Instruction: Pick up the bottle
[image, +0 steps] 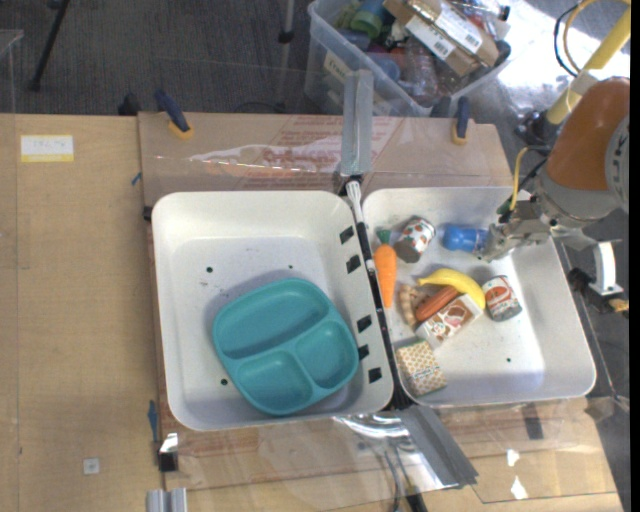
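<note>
A small blue bottle (460, 238) lies on its side near the back of the right bin (560, 370). The gripper (497, 243) hangs low just to the right of the bottle, close to its end; whether they touch is unclear. The grey arm with its orange band (585, 135) comes in from the upper right.
Around the bottle lie a silver can (415, 238), a carrot (385, 268) by the divider, a banana (450, 281), a red-labelled can (500, 298), a snack packet (447, 317) and a small box (421, 368). The left bin (185, 240) holds a teal divided plate (285, 345).
</note>
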